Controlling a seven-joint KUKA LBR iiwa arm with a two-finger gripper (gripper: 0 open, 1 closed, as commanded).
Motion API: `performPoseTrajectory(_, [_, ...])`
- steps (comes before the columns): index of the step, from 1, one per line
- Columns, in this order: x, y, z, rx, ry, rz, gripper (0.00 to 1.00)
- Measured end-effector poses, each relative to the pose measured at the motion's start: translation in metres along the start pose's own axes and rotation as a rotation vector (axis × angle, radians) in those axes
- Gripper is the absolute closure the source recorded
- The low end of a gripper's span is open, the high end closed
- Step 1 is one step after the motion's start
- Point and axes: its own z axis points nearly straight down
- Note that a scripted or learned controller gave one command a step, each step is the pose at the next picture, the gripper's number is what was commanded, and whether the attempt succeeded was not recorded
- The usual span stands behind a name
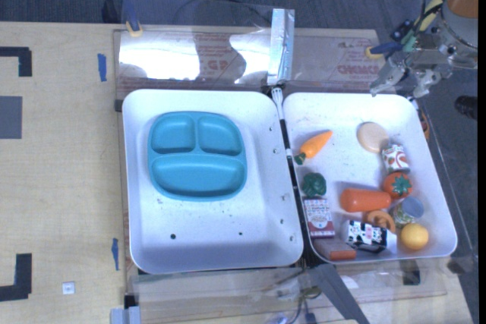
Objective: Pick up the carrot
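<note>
Orange carrot [314, 144] with green top lies tilted near right bin's left wall.

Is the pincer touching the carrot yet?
Apart. The camera view shows the pincer above the right bin's far rim, with bare bin floor between it and the carrot.

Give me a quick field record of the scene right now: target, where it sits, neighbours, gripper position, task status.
target: small orange carrot with green top
location: right shallow white bin, upper left part, lying tilted
nearest neighbour: dark green broccoli-like toy, just below it, apart
other bin: left shallow white bin bearing a blue divided plate
gripper: above the right bin's far right corner, away from the carrot
status: carrot not yet picked up
</note>
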Motion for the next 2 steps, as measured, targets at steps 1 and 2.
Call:
performPoseTrajectory(1, [0.06, -0.009, 0.117, 0.01, 0.002, -0.015, 0.0])
performPoseTrajectory(2, [0.059, -0.001, 0.189, -0.004, -0.001, -0.252, 0.0])
